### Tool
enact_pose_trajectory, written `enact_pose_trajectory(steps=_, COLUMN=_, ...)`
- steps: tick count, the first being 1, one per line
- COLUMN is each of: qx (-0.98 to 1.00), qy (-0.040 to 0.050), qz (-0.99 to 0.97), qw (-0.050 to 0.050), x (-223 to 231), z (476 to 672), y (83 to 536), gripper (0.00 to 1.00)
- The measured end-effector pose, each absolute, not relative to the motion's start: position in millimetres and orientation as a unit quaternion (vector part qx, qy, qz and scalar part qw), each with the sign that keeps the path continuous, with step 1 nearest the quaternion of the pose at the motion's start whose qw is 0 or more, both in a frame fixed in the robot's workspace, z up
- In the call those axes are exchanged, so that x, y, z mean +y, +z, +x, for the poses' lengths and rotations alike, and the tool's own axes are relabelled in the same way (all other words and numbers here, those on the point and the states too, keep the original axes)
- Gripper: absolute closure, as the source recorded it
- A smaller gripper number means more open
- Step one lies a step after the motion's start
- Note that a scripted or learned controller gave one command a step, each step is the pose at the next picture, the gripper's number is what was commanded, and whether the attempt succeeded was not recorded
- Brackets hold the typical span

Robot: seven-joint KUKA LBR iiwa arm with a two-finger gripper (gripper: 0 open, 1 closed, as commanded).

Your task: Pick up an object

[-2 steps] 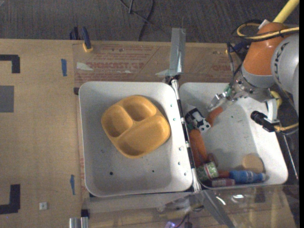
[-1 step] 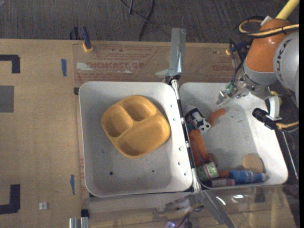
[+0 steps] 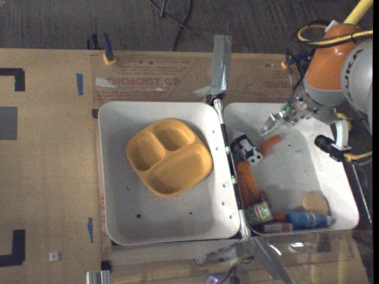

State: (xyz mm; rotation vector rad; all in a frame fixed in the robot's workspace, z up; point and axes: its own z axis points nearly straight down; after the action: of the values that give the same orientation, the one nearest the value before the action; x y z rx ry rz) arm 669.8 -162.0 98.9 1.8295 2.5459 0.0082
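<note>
**Two bins, one plate, a cluster of small things**

On the tabletop (image 3: pixel 47 158) sit two white bins side by side. The left bin (image 3: pixel 118 218) carries one thing — a yellow divided plate (image 3: pixel 169 157) with three compartments, lying flat near the middle. The right bin (image 3: pixel 296 164) carries six small objects along its left wall and near edge: one black-and-white item (image 3: pixel 246 149), one orange-red piece (image 3: pixel 270 143) just beside it, one orange carrot-like stick (image 3: pixel 247 182), one green-labelled can (image 3: pixel 259 212), one blue tube (image 3: pixel 308 219) lying flat, and one tan round block (image 3: pixel 315 203). The tool (image 3: pixel 276 120) hangs over the bin's far corner, its fingers apart with nothing between them — close above the orange-red piece.
</note>
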Motion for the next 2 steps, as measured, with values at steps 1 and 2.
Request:
enact_pose_trajectory(steps=1, qx=0.824, qy=0.0014, qz=0.566, qw=0.003, x=-151, z=668.0, y=134, gripper=0.0)
enact_pose_trajectory(steps=2, qx=0.837, qy=0.0013, qz=0.547, qw=0.002, x=-122, z=659.8, y=87, gripper=0.0)
